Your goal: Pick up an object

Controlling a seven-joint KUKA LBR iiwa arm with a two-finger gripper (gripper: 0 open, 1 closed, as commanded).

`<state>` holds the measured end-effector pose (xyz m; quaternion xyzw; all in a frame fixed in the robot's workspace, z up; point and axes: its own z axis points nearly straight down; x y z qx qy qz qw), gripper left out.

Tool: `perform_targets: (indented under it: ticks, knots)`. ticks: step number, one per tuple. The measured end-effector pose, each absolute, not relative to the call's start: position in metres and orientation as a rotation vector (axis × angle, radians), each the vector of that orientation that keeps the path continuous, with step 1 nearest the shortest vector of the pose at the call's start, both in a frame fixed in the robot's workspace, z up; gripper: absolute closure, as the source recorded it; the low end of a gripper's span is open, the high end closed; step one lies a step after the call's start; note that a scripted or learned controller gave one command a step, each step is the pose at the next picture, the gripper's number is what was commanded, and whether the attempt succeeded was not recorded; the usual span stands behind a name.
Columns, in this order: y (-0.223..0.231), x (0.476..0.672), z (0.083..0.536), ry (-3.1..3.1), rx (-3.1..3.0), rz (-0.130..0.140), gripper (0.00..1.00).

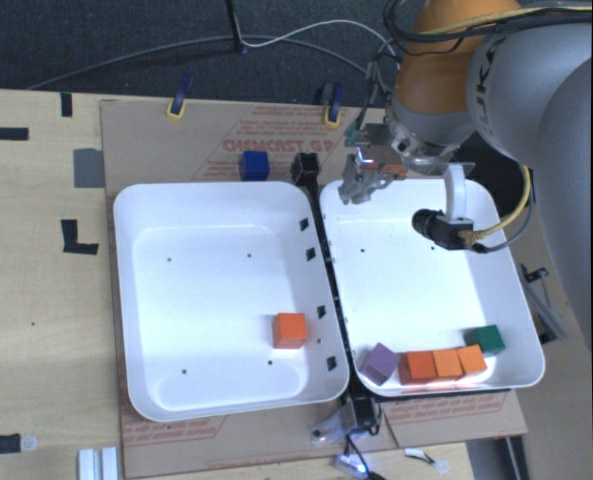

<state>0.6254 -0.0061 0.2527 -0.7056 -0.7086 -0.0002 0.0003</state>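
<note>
- We see the gripper [359, 190] at the far-left corner of the right bin [446, 298], just beside the divider between the two bins; nothing shows between its fingers, and we cannot tell how wide they stand.
- The orange cube [290, 330] lies alone in the left bin [176, 268], toward its near-right corner — well apart from the gripper, nearer to us and a little to the left.
- Along the near wall of the right bin sit four blocks in a row: a purple block [379, 363], two orange blocks [417, 367] [447, 364] touching each other, and a lighter orange block [472, 360].
- A green block [487, 340] rests just behind that row's right end — all well apart from the gripper.
- A blue block [255, 165] stands on the cardboard beyond the left bin.
</note>
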Motion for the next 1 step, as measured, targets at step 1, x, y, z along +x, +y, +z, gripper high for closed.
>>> perform_targets:
  ticks: [1]
  knots:
    - [0.0361,0.6193,0.2437,-2.224,-2.217,0.001,1.0]
